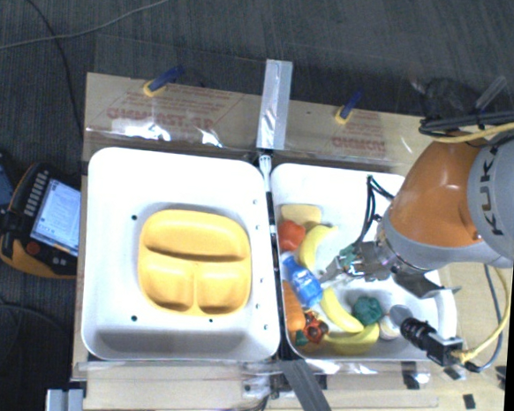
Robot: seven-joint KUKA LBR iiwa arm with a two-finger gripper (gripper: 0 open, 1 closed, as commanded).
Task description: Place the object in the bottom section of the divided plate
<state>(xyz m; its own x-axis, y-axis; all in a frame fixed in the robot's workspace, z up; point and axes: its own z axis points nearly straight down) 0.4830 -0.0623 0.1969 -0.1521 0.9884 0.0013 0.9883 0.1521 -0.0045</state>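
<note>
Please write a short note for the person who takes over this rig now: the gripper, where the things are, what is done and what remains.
Gripper: low over the right bin, among the toy food; whether it holds anything cannot be told.
Things: the yellow divided plate sits in the left bin, with nothing in its sections. Bananas, a blue bottle and a green piece lie in the right bin.
Done: nothing placed yet.
Left: pick an object, carry it over, set it in the plate's bottom section.
</note>
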